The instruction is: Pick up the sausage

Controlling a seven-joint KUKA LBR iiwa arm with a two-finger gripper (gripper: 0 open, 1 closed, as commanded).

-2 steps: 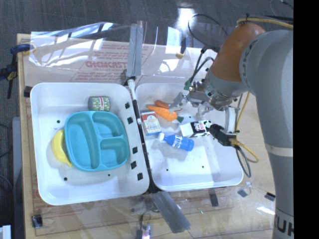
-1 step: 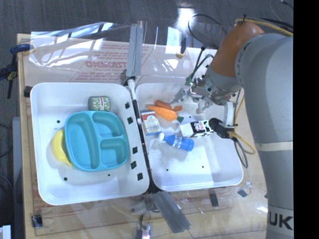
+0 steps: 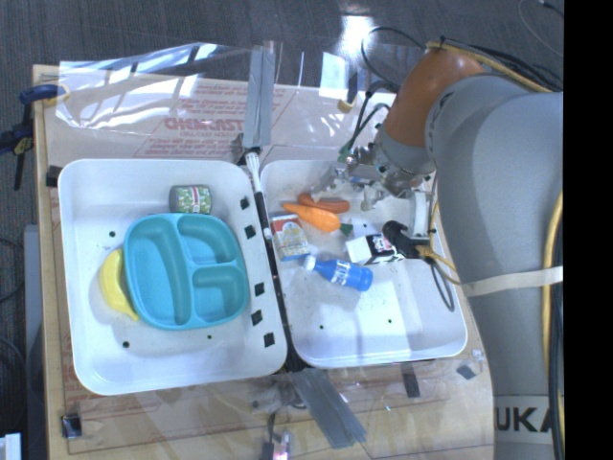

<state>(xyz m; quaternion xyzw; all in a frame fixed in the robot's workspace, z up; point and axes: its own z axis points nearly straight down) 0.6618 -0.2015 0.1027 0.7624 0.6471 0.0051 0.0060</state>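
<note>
Camera view: the sausage (image 3: 327, 203) lies in the right bin (image 3: 421, 338), long axis left-right, touching the carrot (image 3: 319, 218). The claw (image 3: 362, 182) hovers just right of it; grip state unclear.

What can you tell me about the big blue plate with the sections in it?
The blue plate is a light turquoise tray with rounded corners, and it looks like smooth plastic. Raised ridges split it into three compartments: a long one on its left side and two smaller ones on its right. It lies flat and face up in the left bin. Its left edge lies over part of a yellow thing. A small green and red can sits just behind it, close to its rim.
</note>
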